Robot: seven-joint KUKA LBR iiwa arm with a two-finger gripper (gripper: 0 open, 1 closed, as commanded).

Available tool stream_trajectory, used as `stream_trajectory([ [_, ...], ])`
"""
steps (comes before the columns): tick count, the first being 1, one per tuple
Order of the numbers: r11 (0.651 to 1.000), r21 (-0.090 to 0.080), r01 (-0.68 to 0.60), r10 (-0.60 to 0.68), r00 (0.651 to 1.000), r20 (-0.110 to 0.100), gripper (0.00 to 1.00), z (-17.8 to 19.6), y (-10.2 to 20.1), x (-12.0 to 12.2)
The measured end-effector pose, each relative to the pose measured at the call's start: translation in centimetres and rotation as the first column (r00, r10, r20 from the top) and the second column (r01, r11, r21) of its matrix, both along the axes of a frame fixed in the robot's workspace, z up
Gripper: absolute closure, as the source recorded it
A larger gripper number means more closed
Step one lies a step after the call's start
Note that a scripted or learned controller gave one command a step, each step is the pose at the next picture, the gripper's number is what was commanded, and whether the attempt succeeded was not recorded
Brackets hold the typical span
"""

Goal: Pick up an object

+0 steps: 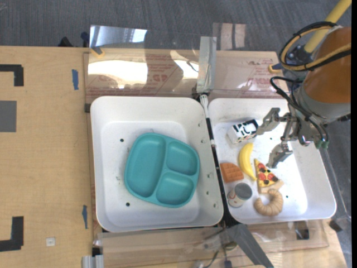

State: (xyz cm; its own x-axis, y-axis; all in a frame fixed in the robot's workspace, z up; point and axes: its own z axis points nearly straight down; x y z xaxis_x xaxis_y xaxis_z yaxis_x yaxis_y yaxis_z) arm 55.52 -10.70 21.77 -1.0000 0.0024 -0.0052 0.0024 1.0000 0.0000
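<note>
My gripper (276, 137) hangs over the right bin (315, 197), open, with only bare bin floor between its two grey fingers (280, 152). To its left lie a black and white carton (244, 129) and a yellow banana (246, 158). A toy pizza slice (266, 176) sits just below the lower finger, apart from it. Further toward the front lie a tan croissant (269, 201), a small grey can (242, 192) and an orange-brown piece (231, 172).
The left bin (106, 149) holds a teal divided plate (162, 169). A metal divider (205, 66) stands behind the seam between the bins. Cardboard (42, 149) covers the bench to the left. Cables loop around the arm's wrist (301, 49).
</note>
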Motion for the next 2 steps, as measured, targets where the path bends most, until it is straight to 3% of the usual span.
stream_trajectory([
  [1,0.999,-0.004,0.053,-0.053,0.999,0.002,0.0,0.5,-11.0,-0.1],
  [2,0.993,-0.001,0.114,-0.114,0.993,0.006,0.0,3.1,-11.6,2.6],
])
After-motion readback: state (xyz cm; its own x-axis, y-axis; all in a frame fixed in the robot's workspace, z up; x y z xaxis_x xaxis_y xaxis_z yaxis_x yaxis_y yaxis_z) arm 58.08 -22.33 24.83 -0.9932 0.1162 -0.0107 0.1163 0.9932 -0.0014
